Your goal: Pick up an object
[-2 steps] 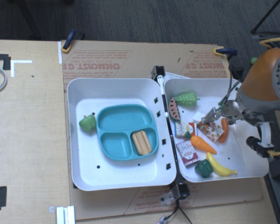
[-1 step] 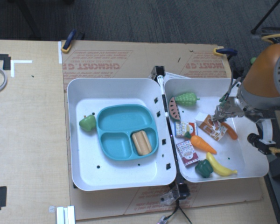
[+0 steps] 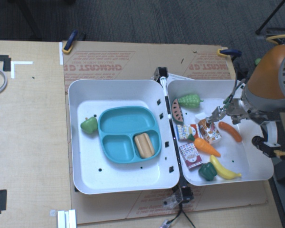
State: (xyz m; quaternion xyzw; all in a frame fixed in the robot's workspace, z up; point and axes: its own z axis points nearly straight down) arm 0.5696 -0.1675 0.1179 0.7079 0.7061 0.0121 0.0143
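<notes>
Jaws [image 3: 213,119] over snack packet [image 3: 210,132] (crowded right bin [image 3: 256,175]) — spread unclear, cannot tell.

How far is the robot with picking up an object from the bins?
Done: the gripper is down in the right bin, over a red and white packet beside the carrot. In hand: nothing visibly gripped. Left: grasp and lift; the packet lies among the other items.

Dark grey carpet floor [image 3: 147,13] lies beyond a light wooden bench [image 3: 26,127].
</notes>
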